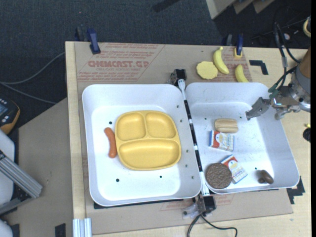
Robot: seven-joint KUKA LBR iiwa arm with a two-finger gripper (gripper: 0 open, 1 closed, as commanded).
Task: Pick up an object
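Bench edge crops the arm (pixel 307 68) above its hand (pixel 270 108).

Two shallow white bins: left bin (pixel 94 132), right bin (pixel 284 147). One yellow three-compartment plastic tray (pixel 147 139). One orange-red sausage (pixel 111 142). One bread roll (pixel 226 126). Two small printed cartons (pixel 222 140) (pixel 234 168). One round brown patty (pixel 218 176). One small brown lump (pixel 265 177). Two yellow bananas (pixel 220 61) (pixel 241 73). One yellow round wafer (pixel 207 70).

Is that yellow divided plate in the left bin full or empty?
Empty. The yellow divided plate shows bare yellow in all three compartments; the sausage lies beside it on the bin floor.
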